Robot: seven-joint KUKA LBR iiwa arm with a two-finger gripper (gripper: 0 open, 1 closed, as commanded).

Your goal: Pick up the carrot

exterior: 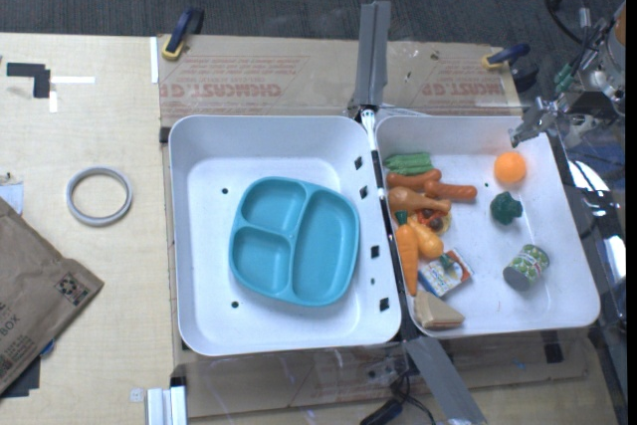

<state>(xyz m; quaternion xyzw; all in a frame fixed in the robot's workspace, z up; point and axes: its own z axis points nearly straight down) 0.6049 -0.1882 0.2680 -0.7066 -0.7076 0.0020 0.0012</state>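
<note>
The carrot (407,257) is a long orange cone lying lengthwise against the left wall of the right bin (572,309), thick end at the back. It is crowded by other toy food around it. My gripper (534,122) hangs at the back right corner of that bin, just beyond an orange ball (510,167). It is well away from the carrot and nothing shows in it. The arm behind it is partly cut off by the frame's right edge.
Around the carrot lie a green pod (408,161), a red-orange sausage (438,187), a drumstick (418,204), a small packet (446,275) and a bread slice (436,315). Broccoli (506,208) and a can (526,266) sit further right. A blue divided plate (296,241) lies in the left bin (189,244).
</note>
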